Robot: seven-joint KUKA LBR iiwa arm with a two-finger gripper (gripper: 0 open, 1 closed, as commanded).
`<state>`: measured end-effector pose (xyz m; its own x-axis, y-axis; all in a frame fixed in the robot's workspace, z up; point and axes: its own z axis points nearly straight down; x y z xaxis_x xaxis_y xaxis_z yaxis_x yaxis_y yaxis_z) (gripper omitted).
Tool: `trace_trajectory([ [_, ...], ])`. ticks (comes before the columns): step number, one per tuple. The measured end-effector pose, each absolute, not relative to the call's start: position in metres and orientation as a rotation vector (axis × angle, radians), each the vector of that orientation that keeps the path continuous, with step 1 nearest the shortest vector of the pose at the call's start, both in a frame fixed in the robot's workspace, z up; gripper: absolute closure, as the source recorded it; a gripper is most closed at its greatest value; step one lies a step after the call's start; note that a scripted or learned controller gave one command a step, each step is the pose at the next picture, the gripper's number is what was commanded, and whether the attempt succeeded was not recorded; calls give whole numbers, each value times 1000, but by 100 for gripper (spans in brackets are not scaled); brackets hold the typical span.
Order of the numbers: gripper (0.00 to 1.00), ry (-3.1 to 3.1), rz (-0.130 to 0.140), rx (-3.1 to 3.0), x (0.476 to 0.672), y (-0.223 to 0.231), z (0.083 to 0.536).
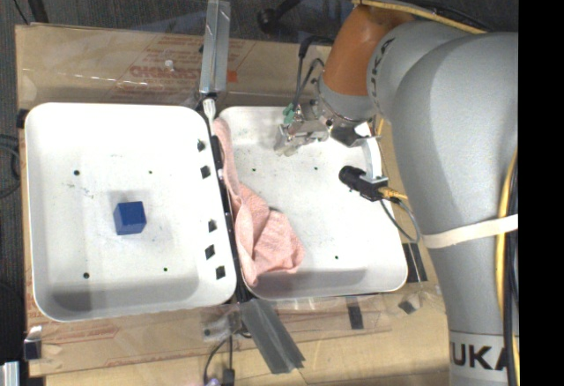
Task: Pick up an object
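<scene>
A blue cube [130, 217] lies in the left bin [53, 137], towards its front left. A pink cloth [256, 221] is draped along the left wall of the right bin [388, 265], bunched at its near end. My gripper [293, 139] hangs over the far part of the right bin, well clear of the cloth and far from the cube. Nothing shows between its fingers.
A grey metal bar [214, 45] stands at the far end of the divider between the bins, and another grey bracket [269, 336] sits at the near end. The bulky grey arm [449, 137] covers the right side of the bench.
</scene>
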<state>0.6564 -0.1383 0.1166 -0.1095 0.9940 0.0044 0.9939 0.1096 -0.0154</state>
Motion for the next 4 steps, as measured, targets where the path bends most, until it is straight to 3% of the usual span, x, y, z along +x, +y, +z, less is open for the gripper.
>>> trace_trajectory([
  [1,100,-2219,2,-2224,648,-114,223],
  [3,100,-2420,6,-1995,649,-97,233],
  [4,100,-2288,1,-2155,656,-114,235],
])
